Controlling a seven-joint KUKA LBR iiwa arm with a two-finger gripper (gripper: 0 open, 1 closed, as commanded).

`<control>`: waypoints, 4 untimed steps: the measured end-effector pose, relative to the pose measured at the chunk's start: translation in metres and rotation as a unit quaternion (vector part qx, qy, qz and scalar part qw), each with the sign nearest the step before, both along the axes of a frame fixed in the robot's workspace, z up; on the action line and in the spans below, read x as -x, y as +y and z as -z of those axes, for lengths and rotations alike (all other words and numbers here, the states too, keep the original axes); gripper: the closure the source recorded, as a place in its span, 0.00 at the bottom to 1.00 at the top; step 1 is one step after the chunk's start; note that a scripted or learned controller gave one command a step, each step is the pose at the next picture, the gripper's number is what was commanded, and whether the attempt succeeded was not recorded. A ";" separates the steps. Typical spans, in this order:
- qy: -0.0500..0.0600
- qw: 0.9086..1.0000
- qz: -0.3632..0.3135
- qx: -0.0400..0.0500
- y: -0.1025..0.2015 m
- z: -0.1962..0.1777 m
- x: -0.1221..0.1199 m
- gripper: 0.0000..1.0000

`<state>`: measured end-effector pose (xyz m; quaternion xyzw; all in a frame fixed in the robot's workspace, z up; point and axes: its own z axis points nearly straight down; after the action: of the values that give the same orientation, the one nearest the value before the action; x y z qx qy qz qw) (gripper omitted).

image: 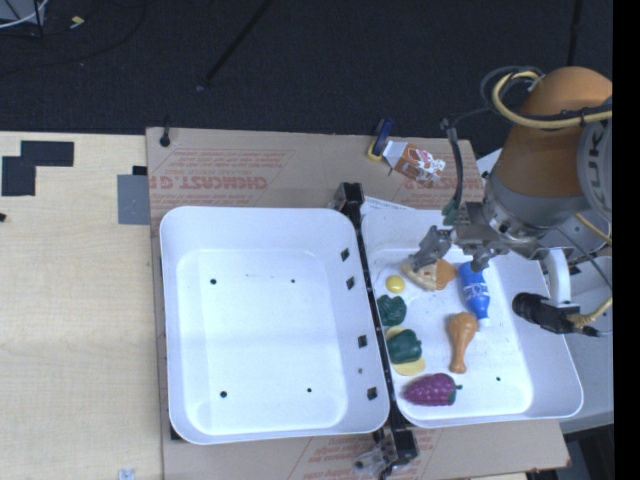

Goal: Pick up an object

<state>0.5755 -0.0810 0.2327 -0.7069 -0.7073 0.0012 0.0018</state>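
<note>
Meanwhile, the claw (452, 252) hangs low over the right bin (545, 393), its fingers spread wide, with nothing between them. Just beneath lie a tan bread piece (432, 275) and a blue bottle (474, 290); a drumstick (461, 339) sits nearby.

— What is lying under the two white bins (165, 298)?
— A printed cardboard sheet (250, 168) is covering the wooden bench (70, 348).
— And behind?
— A small red-and-white packet (418, 164) is lying beside a blue clip (380, 140); a grey square (131, 198) is sitting left.
</note>
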 end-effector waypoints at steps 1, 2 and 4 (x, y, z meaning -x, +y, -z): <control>0.006 1.000 0.004 0.000 -0.061 0.136 0.058 0.00; -0.002 1.000 0.000 0.001 -0.066 0.146 -0.005 0.00; -0.001 1.000 0.001 0.000 -0.078 0.135 -0.068 1.00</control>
<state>0.6435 -0.1589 0.0981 -0.7074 -0.7068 0.0007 0.0012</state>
